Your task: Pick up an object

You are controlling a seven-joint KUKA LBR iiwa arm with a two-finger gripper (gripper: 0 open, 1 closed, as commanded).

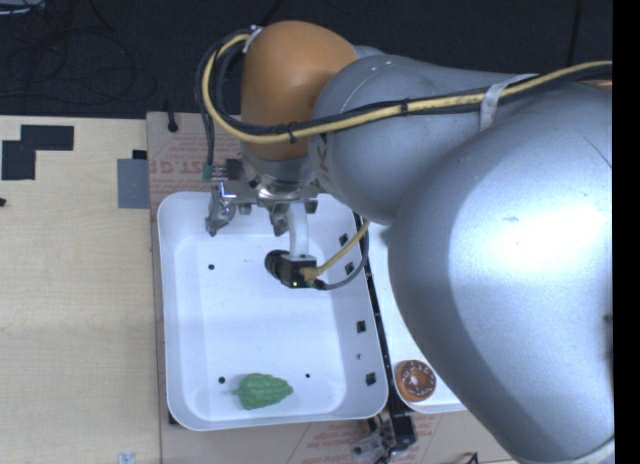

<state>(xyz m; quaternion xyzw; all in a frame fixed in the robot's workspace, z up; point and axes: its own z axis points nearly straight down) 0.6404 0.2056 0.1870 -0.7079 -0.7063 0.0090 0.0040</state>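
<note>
A grey arm (480, 202) with an orange band reaches in from the right and hides most of the right bin (443, 408). Its tool (258, 214) hangs over the far end of the left bin (180, 352); the wrist covers it, so whether it is wide or narrow cannot be told. A green lump (264, 390) lies near the left bin's front wall, well apart from the tool. A brown ring-shaped object (413, 380) lies in the visible corner of the right bin. Both bins sit on a pale worktop (70, 302).

one green lump (264, 390), one brown doughnut (413, 380), two white bins (180, 332).
</note>
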